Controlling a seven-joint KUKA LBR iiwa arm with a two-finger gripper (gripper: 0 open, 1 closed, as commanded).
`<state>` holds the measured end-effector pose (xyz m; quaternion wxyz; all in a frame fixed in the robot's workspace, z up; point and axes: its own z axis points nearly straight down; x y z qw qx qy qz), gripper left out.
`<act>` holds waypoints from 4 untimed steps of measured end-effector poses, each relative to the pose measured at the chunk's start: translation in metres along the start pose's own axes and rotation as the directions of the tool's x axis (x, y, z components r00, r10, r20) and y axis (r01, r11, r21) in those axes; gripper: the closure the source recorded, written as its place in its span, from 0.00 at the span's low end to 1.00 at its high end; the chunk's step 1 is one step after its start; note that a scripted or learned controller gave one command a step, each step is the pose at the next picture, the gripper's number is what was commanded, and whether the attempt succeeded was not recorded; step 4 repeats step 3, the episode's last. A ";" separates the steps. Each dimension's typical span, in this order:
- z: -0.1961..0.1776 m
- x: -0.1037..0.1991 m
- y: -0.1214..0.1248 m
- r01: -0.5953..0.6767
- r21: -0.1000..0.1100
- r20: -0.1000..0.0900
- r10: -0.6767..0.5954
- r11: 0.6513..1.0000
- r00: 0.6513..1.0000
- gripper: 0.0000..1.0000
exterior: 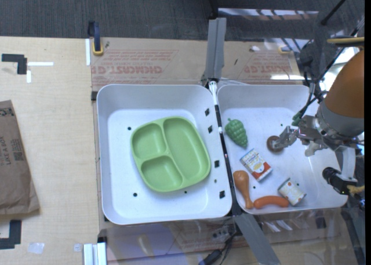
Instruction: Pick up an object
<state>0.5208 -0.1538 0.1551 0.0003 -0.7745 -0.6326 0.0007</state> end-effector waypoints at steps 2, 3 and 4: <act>0.055 0.005 0.049 -0.003 0.002 0.002 0.003 1.000 1.000 1.00; -0.041 0.033 0.034 -0.029 0.000 0.001 0.029 1.000 1.000 1.00; -0.041 0.033 0.034 -0.029 0.000 0.001 0.029 1.000 1.000 1.00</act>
